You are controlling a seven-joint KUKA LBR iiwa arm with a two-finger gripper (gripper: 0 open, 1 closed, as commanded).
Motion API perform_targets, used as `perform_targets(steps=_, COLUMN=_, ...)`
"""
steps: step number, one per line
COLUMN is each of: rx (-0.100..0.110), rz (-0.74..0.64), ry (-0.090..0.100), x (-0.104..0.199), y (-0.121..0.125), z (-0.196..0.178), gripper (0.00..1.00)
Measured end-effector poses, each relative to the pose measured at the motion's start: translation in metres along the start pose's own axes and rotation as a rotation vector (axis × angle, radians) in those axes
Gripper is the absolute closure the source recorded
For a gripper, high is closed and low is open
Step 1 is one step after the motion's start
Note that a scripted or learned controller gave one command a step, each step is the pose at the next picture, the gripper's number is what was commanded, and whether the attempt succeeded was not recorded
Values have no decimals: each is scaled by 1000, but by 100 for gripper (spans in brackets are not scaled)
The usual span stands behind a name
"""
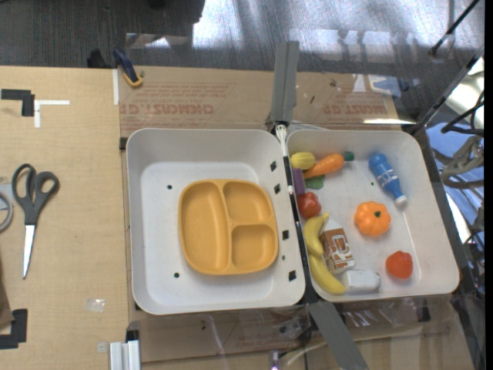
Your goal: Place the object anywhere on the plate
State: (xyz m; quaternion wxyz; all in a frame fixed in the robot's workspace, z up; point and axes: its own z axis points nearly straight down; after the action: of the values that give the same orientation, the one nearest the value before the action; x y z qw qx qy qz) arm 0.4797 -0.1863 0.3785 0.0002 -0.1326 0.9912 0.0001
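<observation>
A: We see 2 white bins side by side on the tabletop (69, 284). What is in the left bin (146, 206)?

B: We see a yellow plate (229, 227) with 3 parts. It lies flat in the middle of that bin, and nothing sits on it.

A: And the right bin (424, 206)?

B: That is where the toys are. We see a banana (320, 260) near the left wall, and a small brown box (337, 250) rests on it. A white block (362, 280) lies just beside the banana's lower end.

A: We also see a red tomato (309, 204) just above the banana.

B: Yes. Near the top there is a carrot (325, 165), with a small yellow piece (303, 160) touching its left end. A blue bottle (385, 176) lies tilted near the top right.

A: An orange pumpkin (372, 219) sits in the middle, well apart from the plate. A smaller orange-red fruit (399, 264) sits lower, near the right wall.

B: So every toy is in the right bin, none on the plate.

A: What about the hand?

B: We cannot tell if it is wide or narrow.

A: On the far left of the tabletop we see scissors (32, 206) with grey handles.
</observation>
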Motion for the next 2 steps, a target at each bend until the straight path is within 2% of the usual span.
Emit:
perform_targets(steps=1, rx=1, rz=-167, ry=-1, x=-3, y=-22, z=2, gripper=0)
perform_targets(steps=2, rx=0, rz=-552, ry=-1, x=-12, y=-40, z=15, gripper=0)
